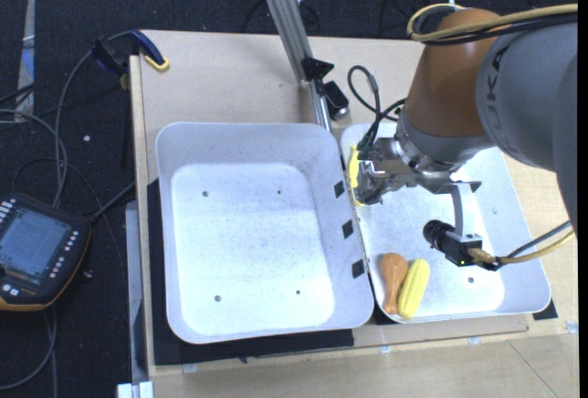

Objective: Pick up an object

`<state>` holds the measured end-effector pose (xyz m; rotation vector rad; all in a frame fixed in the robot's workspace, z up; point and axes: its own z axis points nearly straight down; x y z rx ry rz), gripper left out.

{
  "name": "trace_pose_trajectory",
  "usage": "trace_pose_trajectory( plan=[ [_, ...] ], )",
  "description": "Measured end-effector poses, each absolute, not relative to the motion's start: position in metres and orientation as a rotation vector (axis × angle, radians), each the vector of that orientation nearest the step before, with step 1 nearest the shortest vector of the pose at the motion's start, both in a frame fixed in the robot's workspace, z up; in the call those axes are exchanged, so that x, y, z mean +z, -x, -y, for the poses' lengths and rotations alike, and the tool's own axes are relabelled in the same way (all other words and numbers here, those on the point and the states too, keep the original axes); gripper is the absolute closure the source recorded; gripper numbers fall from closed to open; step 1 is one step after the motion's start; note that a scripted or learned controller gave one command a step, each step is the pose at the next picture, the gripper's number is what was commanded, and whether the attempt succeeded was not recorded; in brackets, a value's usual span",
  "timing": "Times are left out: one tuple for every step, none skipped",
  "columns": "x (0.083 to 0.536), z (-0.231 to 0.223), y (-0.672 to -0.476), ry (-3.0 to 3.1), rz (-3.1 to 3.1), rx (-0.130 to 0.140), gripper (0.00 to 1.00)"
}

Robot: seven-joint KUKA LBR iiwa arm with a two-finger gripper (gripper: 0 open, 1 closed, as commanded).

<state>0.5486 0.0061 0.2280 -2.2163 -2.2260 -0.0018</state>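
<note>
My gripper [369,177] hangs low over the left edge of the right bin [514,295], under the orange wrist band [455,74]. A thin yellow thing [353,170] shows right at the gripper, against the bin's left wall, mostly hidden by it. I cannot tell whether it is held. In the bin's front left corner lie an orange pear-shaped object [393,277] and a yellow ribbed object [414,287], touching side by side, apart from the gripper.
The left bin [184,148] sits next to the right one, their rims meeting near the gripper. A slanted metal rail [285,5] rises behind the bins. A black fitting [448,244] with a yellow cable hangs off the arm over the right bin.
</note>
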Motion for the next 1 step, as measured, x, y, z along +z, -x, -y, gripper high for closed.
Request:
trace_pose_trajectory(
  plan=[
    [0.2381, -0.0591, -0.5468, 2.215, 2.226, -0.001, 1.00]
  ],
)
